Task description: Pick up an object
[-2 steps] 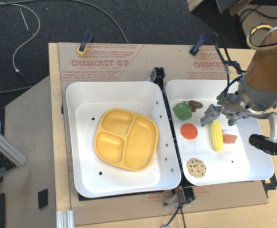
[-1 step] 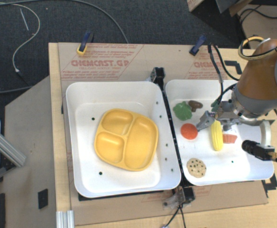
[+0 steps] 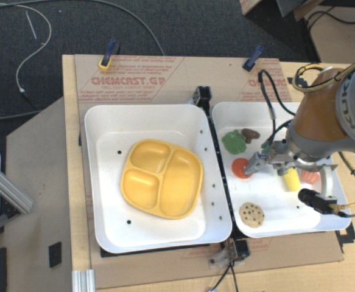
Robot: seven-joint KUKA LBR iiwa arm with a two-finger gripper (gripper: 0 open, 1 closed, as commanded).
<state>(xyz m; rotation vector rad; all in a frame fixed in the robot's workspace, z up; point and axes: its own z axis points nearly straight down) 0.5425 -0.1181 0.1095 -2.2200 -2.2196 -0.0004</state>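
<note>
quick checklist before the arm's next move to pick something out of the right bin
1. End effector is over the right bin: ok.
2. Fingers open or shut: cannot tell; wrist hides them.
3. Something already held: cannot tell.
4. Yellow item and red item lie close under the end effector, within easy reach: ok.
5. Cookie lies apart from the others, open approach: ok.
6. Yellow divided plate sits in the left bin, out of the way: ok.

Grey arm [image 3: 354, 111] with an orange band (black cables looped alongside).
</note>
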